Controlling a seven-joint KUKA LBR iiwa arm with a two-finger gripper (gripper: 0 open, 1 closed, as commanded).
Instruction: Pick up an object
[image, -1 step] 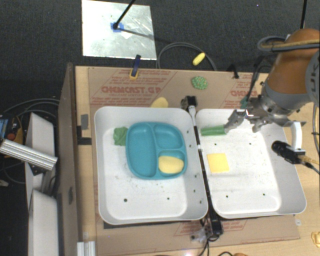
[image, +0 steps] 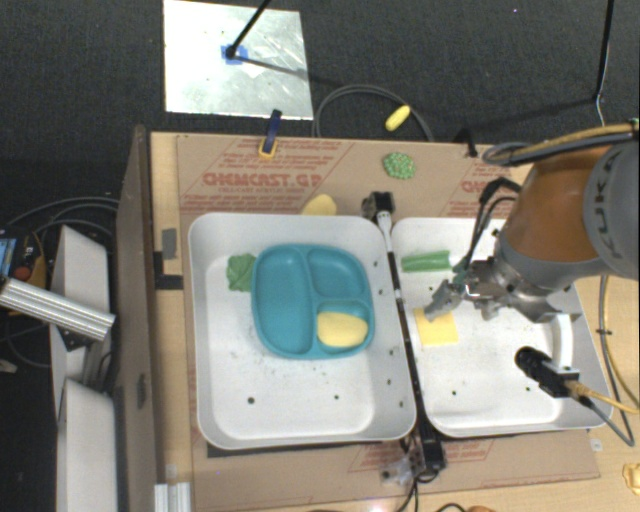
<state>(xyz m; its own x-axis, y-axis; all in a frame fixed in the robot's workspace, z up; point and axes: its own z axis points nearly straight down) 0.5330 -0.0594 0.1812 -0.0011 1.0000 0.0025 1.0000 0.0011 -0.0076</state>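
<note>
Nearest, in the lower right of the frame, the right bin has a bare white floor along its front. Just above that, left of the bin's middle, lies a flat yellow square, the likeliest thing to pick. It looks thin, light and probably soft, like a toy cheese slice. Because it lies flat on the floor it offers little to pinch, so I would take it across one edge or corner, pressing down so that it buckles up slightly.

The gripper hangs right over the square's upper edge, tilted down and to the left. Whether it is open or closed I cannot tell, and nothing is visibly held. The grey wrist and orange band rise toward the right edge.

Further up, a green stick lies crosswise. It looks stiffer and easier to grip across its narrow width.

In the left bin, a blue plate carries a yellow lump in its lower right compartment.
</note>
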